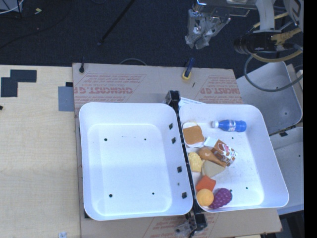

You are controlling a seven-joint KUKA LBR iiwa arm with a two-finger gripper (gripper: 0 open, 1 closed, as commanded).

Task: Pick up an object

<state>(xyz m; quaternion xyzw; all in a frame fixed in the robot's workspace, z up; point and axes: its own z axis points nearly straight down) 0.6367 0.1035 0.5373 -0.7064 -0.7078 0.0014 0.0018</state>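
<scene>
Nearest the lens, at the front edge of the right bin [257, 118], sit a purple grape bunch [222, 197] and a yellow-orange fruit [205, 198] touching it, with a red-orange piece [206, 183] just behind. Farther back comes a heap — a pale wedge [213, 168], a yellow corn-like piece [195, 161], a croissant-shaped pastry [209, 155], a red-and-white carton [225, 151] tilted on top, and a slice of toast [193, 134] by the divider. Beyond them, apart from the heap, a blue bottle [229, 125] lies on its side, long axis running across the bin, white cap pointing left.

Left of all this, the left bin [91, 133] shares the black hinge strip. Both bins rest on brown cardboard [124, 86] over a light wooden bench [34, 157]; behind is dark carpet [99, 14] with cables.

My gripper [199, 36] hangs farthest back, high over the carpet, well apart from the bottle and everything else — whether my fingers are spread or closed I cannot tell, and nothing is seen between them.
</scene>
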